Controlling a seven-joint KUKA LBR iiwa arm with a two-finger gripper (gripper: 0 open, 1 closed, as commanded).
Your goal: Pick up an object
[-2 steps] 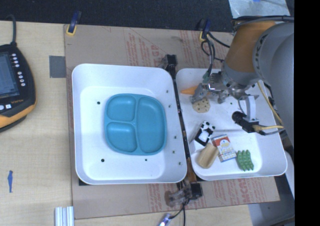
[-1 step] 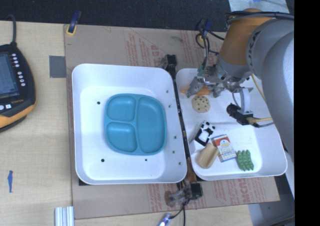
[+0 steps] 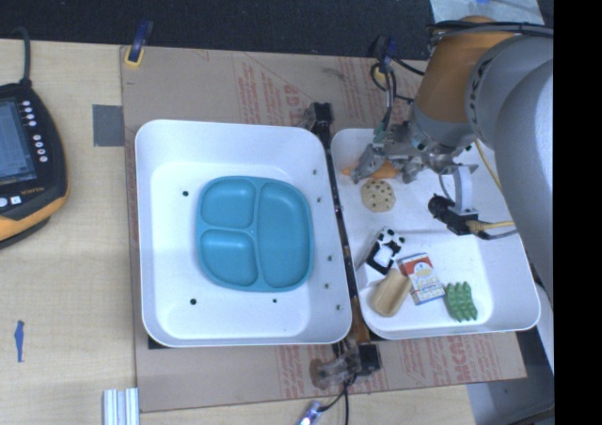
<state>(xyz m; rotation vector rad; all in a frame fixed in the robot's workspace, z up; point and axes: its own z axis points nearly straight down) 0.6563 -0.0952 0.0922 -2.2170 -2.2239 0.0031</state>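
The gripper (image 3: pixel 393 158) hangs low over the right bin's (image 3: pixel 503 315) far corner, just above a cookie (image 3: pixel 378 194), its grip state impossible to tell, possibly touching something orange.

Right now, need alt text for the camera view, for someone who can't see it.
A grey arm reaches from the right over the far end of the right bin, which holds a cookie, a small box and a green toy. The left bin holds a blue divided plate.
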